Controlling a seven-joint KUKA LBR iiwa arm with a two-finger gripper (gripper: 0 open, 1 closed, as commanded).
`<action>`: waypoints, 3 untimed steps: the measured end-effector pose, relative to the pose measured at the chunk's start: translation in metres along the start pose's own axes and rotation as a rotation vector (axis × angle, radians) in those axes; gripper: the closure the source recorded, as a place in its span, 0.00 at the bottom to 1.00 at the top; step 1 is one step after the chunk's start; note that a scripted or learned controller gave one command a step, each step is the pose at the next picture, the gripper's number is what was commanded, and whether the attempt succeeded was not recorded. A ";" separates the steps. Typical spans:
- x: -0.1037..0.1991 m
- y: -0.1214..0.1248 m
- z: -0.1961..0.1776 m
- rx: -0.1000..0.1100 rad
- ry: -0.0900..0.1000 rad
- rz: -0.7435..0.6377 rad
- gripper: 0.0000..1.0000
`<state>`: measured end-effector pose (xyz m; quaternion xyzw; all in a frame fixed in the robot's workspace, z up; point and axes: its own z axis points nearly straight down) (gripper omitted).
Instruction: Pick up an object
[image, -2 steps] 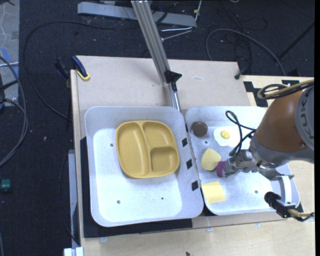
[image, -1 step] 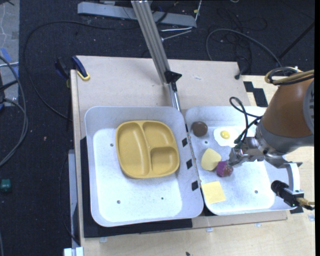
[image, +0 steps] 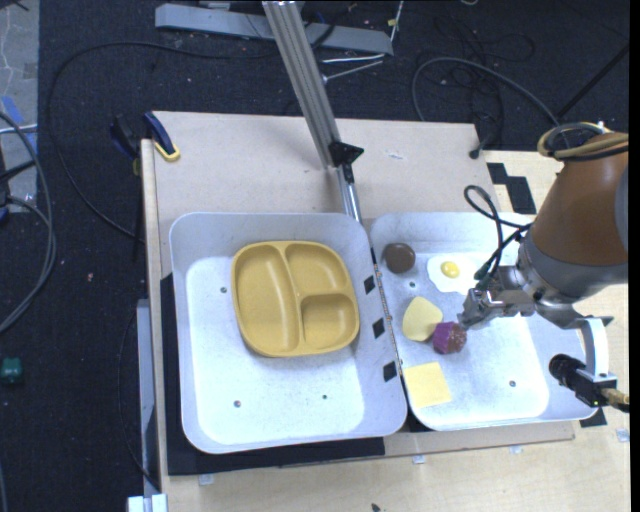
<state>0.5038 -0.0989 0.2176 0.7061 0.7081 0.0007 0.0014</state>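
In the right bin (image: 520, 395) lie several toy foods: a brown round piece (image: 399, 258), a fried egg (image: 449, 271), a yellow wedge (image: 421, 317), a purple lump (image: 448, 338) and a flat yellow slice (image: 427, 384). My gripper (image: 470, 315) hangs low over the right bin, just up and to the right of the purple lump, nearly touching it. Nothing is seen held between its tips.
A yellow divided plate (image: 295, 297) sits in the left bin (image: 220, 400). A metal pole (image: 310, 85) slants in from the top toward the bins' divider. Black cables loop above the wrist. The arm's bulk covers the right bin's far right side.
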 end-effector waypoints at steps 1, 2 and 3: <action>0.058 0.023 0.003 0.001 0.002 -0.006 1.00; 0.109 0.048 0.010 0.001 0.002 -0.006 1.00; 0.163 0.065 0.006 0.000 0.002 -0.005 1.00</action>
